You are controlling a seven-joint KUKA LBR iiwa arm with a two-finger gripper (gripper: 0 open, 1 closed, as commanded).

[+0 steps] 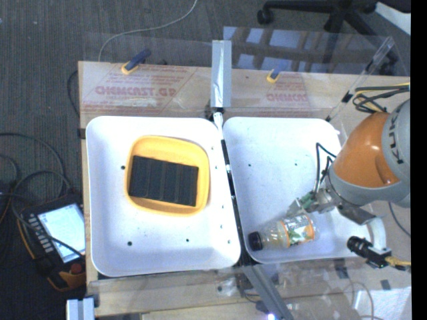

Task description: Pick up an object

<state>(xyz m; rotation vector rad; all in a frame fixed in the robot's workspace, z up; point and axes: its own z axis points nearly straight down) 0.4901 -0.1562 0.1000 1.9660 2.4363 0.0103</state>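
Pincer (308,204) low over clear plastic bottle (283,233) lying in right bin (267,152) — finger state: cannot tell. Risk: round bottle rolls or slips out, hits the bin wall.

The arm (383,162) is a rounded grey KUKA body with a broad, glossy orange band (363,155) that bulges like a dome above the wrist. Part of dark lettering shows on the grey shell at the upper right. Thin black cables (325,157) loop along its left side, and small green and metallic parts cluster around the gripper (308,204).
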